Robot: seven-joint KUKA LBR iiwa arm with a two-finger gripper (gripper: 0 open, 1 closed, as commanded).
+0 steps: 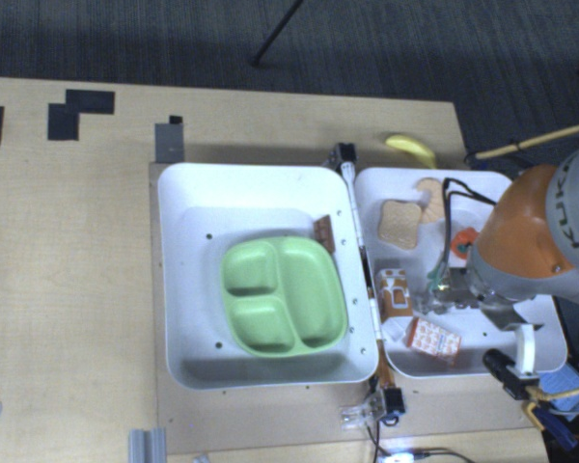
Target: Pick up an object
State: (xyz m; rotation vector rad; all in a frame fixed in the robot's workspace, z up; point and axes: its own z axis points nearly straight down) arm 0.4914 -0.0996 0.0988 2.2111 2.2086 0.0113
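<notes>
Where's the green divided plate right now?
The green divided plate lies flat in the left white bin, toward its right half, with a small brown item just past its upper right corner, near the divider between the bins.

A pale wooden tabletop (68,287) carries black square markers (77,112) near its far left edge. A yellow banana-shaped item (410,147) lies just behind the right bin. Beyond is dark grey carpeted floor (154,22).
</notes>
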